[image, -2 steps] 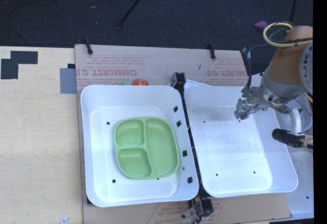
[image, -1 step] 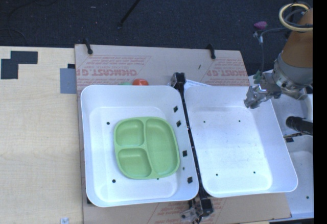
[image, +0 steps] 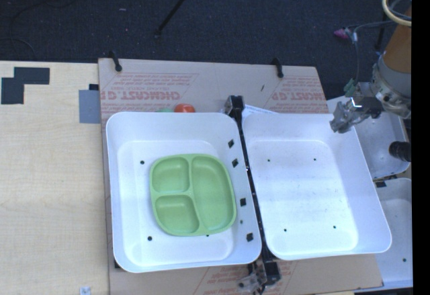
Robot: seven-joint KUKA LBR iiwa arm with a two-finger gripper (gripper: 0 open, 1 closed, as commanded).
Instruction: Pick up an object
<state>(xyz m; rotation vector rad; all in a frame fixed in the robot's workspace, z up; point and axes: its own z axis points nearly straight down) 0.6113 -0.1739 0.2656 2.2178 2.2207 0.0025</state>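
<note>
You look down on a light wooden surface (image: pixel 47 193) that fills the left and lower part of the frame, with black (image: pixel 27 80) and grey (image: pixel 88 105) patches on it toward the upper left. Behind it, across the top of the frame, the floor (image: pixel 201 5) is dark carpet crossed by cables and a thin rod. A sheet of brown cardboard (image: pixel 215 89) with red printing lies on the surface under two shallow white bins set side by side. In the left bin (image: pixel 127 246) you see a pale green divided plate (image: pixel 193 194) lying flat near the middle, with three compartments facing up; this is the only object inside either bin. A small orange-red thing (image: pixel 184 109) peeks up just behind the left bin's far rim, outside it, with a bit of green beside it. The right bin (image: pixel 366 233) has only small dark specks on its floor. A black clamp strip (image: pixel 243 179) runs along the seam between the two bins. At the right edge of the frame the arm's end effector (image: pixel 344 117) hangs above the right bin's upper right corner, well apart from the plate; you cannot tell from here how it is set.
</note>
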